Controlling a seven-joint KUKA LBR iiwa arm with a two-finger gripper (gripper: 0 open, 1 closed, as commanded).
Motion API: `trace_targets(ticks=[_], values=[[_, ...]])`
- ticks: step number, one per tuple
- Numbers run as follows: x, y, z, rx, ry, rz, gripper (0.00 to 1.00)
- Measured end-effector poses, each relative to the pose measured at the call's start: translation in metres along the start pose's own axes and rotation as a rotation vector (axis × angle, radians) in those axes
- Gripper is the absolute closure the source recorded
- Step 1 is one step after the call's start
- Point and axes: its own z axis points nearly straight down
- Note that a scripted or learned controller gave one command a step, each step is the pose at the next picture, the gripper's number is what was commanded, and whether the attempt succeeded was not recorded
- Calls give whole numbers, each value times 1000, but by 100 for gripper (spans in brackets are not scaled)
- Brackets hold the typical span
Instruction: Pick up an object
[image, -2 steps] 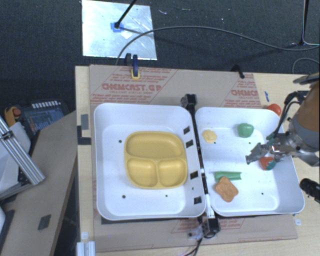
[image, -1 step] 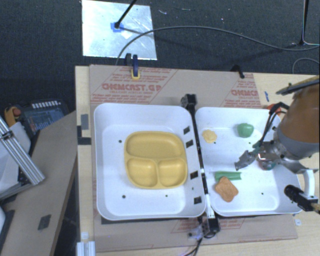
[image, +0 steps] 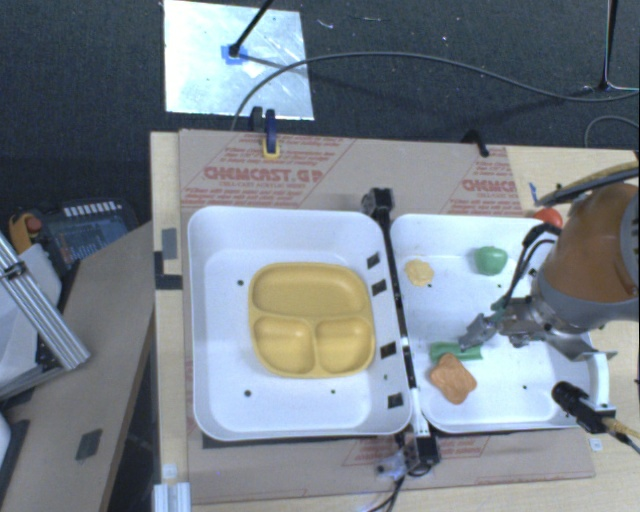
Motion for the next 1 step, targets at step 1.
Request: trace_targets(ticks=[1], values=[[-1, 2, 49, -6, -1, 2, 0]])
